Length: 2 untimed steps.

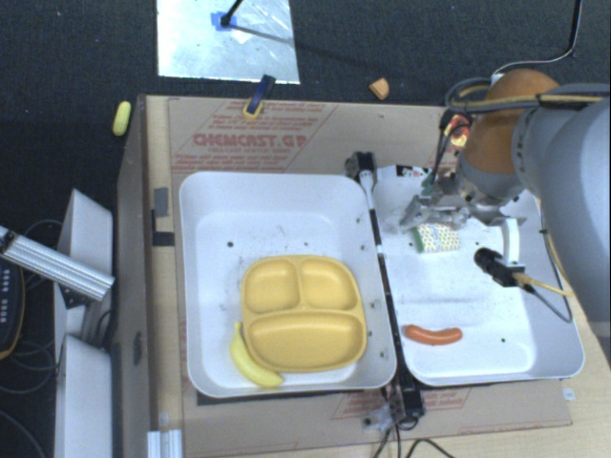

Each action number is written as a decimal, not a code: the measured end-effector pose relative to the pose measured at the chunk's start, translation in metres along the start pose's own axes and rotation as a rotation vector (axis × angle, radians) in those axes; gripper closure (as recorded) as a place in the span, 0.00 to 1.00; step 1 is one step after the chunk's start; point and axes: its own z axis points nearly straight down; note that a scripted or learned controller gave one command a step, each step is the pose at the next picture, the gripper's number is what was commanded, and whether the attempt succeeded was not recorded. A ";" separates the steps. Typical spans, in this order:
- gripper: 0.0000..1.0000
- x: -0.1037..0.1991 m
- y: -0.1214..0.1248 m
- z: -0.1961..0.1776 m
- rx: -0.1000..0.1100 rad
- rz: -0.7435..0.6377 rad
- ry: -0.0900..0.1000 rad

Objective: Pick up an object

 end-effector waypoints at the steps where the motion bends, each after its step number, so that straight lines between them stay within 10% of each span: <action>1: 1.00 0.000 0.003 -0.013 -0.009 -0.003 -0.002; 2: 1.00 -0.030 -0.019 -0.059 0.006 0.004 0.002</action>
